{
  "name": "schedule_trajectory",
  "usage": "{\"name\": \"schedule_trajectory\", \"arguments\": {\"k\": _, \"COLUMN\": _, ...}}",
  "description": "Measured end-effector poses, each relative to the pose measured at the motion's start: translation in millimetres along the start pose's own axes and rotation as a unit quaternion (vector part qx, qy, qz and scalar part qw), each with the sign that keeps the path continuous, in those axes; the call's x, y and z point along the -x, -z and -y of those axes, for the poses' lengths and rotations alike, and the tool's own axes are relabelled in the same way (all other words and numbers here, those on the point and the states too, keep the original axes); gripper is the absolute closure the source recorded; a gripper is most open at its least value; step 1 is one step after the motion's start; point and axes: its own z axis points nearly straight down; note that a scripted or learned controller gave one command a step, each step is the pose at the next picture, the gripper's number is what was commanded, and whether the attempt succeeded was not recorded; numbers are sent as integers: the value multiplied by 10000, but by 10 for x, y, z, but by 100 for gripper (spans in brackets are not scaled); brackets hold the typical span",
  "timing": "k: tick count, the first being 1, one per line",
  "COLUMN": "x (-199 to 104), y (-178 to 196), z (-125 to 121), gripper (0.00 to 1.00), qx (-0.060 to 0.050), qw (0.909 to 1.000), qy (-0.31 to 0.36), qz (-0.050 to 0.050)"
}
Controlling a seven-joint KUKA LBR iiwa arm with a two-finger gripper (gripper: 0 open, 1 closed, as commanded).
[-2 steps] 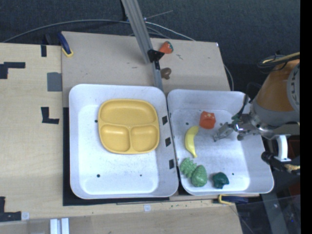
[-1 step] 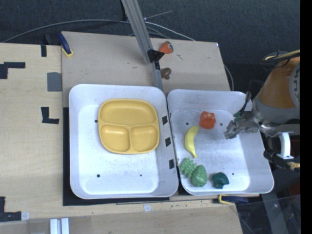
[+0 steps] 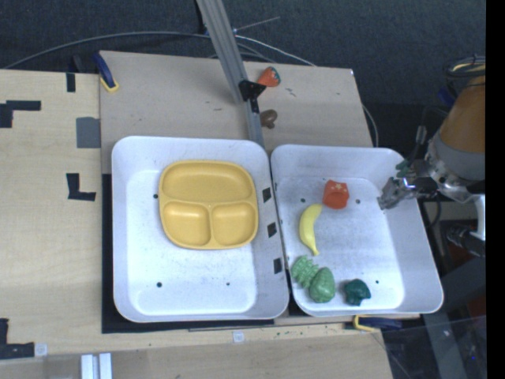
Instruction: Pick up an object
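Note:
The right bin [image 3: 410,243] holds a red pepper-like piece [image 3: 336,194], a yellow banana [image 3: 309,228], a green leafy vegetable [image 3: 315,279] and a dark green piece [image 3: 357,291]. My gripper [image 3: 392,192] hangs over the bin's right upper wall, right of the red piece and apart from it. Nothing shows between its fingers. The arm's grey and orange wrist [image 3: 465,136] enters from the right edge.
The left bin [image 3: 126,235] holds a yellow divided plate [image 3: 209,203]. A grey pole [image 3: 225,34] slants down from the top to the bins' back edge. A small red object [image 3: 270,76] and a brown one [image 3: 269,118] lie on the bench behind the bins.

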Motion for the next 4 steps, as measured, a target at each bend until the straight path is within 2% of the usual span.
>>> {"name": "schedule_trajectory", "arguments": {"k": 1, "x": -1, "y": 532, "z": -15, "gripper": 100, "qx": -1, "qw": 10000, "qy": 3, "qz": -1}}
{"name": "schedule_trajectory", "arguments": {"k": 3, "x": -1143, "y": 381, "z": -296, "gripper": 100, "qx": -30, "qw": 10000, "qy": 32, "qz": -20}}
{"name": "schedule_trajectory", "arguments": {"k": 4, "x": -1600, "y": 405, "z": -408, "gripper": 100, "qx": -29, "qw": 10000, "qy": 27, "qz": -17}}
